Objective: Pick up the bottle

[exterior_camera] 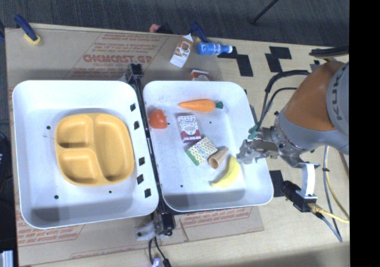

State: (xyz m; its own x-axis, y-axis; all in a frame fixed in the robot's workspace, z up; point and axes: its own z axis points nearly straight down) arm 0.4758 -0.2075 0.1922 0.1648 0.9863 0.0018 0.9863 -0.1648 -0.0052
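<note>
Hovering over the right bin's (256, 184) right rim, hand (248, 152) grip unclear, bottle (212, 49) well apart.

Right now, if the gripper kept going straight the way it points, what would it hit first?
The gripper points left into the right bin; the banana and ice cream cone lie nearest, though depth is unclear.

The grey arm (314, 120) reaches in from the right, its orange band uppermost. Its gripper (248, 152) points leftward, set low at the wrist's end.
</note>
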